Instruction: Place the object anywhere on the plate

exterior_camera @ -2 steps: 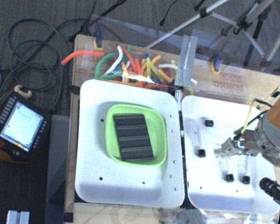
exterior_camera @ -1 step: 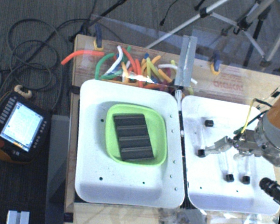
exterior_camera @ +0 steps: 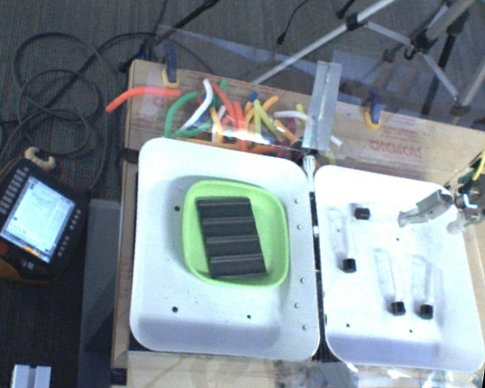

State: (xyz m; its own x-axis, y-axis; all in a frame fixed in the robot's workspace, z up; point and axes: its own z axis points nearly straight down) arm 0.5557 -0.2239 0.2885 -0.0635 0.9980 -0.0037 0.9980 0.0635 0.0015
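Gripper: my gripper (exterior_camera: 438,213) is hovering over the top right corner of the right bin (exterior_camera: 464,352). I honestly can't tell whether it's open or closed, too blurry up there. I'm not seeing anything carried in it.

Right under me: see-through tubes (exterior_camera: 387,277) with black caps are lying scattered on the bin floor, all well apart from each other. The nearest cap (exterior_camera: 362,214) is just off to one side of me.

Further out: the green plate (exterior_camera: 282,241) is sitting in the left bin (exterior_camera: 203,328), and a dark ridged block (exterior_camera: 231,237) is lying flat across the middle of it, fully inside the rim.

Where the object is: I'm guessing the block is the thing, in which case it's already on the plate and I'm basically done.

Doing this step well: if so, I'm staying high and keeping clear of both bins so I'm not knocking anything.

If it's a tube instead: I'm thinking line up across the tube's width, come straight down near the capped end since clear plastic looks slippery, then lift well over the wall between the bins.
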